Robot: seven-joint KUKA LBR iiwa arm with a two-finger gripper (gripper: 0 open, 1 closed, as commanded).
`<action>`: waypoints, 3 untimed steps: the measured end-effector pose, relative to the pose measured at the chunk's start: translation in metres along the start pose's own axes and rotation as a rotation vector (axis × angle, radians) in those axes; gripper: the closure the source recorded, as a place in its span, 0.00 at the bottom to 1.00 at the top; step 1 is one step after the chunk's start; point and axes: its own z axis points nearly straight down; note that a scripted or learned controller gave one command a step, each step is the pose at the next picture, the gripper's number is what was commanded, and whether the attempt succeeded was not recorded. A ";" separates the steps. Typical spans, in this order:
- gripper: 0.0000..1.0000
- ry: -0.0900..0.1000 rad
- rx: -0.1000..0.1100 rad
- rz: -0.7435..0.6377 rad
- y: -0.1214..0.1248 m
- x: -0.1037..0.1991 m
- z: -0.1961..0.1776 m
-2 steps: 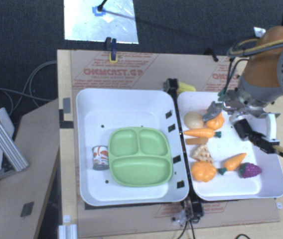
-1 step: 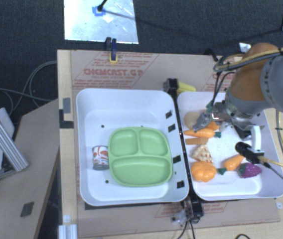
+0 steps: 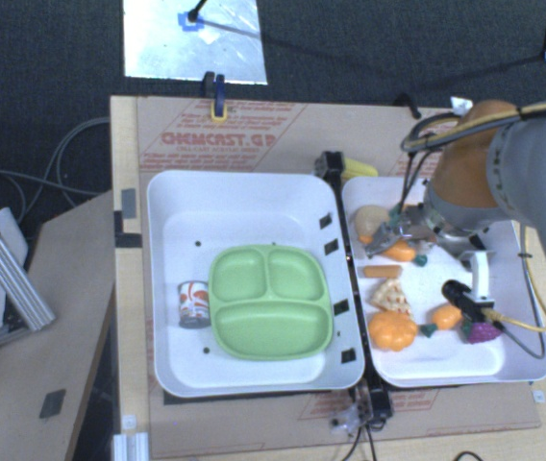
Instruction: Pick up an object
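Gripper (image 3: 388, 239) low in right bin (image 3: 518, 363) beside orange toy carrot (image 3: 400, 252), jaw state indiscernible; nothing visibly lifted, so the pick looks not yet done.

Dark carpeted floor (image 3: 42, 56), shiny metal sheet (image 3: 194, 25) lying on it, brown cardboard-topped bench (image 3: 244, 133), loose black cables (image 3: 71, 157)

The grey arm (image 3: 533, 166) entered from the right, its orange band (image 3: 465, 166) above the wrist. The wrist angled down and leftward. The gripper (image 3: 381, 241) pointed left at a low height.
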 end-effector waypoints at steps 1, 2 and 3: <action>1.00 0.006 0.009 0.000 -0.001 0.002 -0.005; 1.00 0.009 0.020 -0.001 0.003 -0.003 -0.046; 1.00 0.010 0.020 -0.003 0.002 -0.002 -0.087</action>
